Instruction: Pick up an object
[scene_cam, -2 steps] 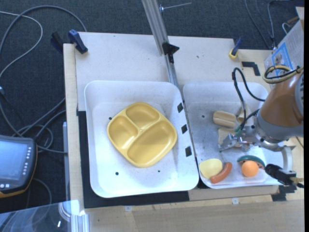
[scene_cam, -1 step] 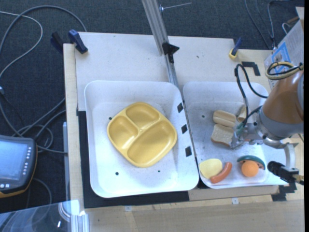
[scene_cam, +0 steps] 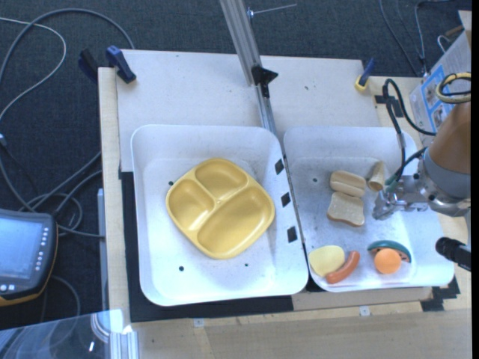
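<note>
A: Where is the gripper (scene_cam: pixel 383 203)?
B: At the right of the frame, low over the right bin (scene_cam: pixel 299 144); its fingers sit just right of a slice of bread (scene_cam: pixel 346 209); whether they are spread or closed I cannot tell, and nothing shows between them

A: What lies around it?
B: Above the slice, a bread roll (scene_cam: pixel 348 182); a small tan cylinder (scene_cam: pixel 375 175) just right of that roll; toward the lower edge of the bin, an orange ball (scene_cam: pixel 388 261) on a teal ring (scene_cam: pixel 399 248), a red sausage (scene_cam: pixel 343 268) and a pale yellow round piece (scene_cam: pixel 326 260) touching it

A: And further left?
B: The left bin (scene_cam: pixel 150 155) holds a yellow divided plate (scene_cam: pixel 219 207) near its middle; a metal pole (scene_cam: pixel 238 21) slants up from between the bins toward the top of the frame
</note>
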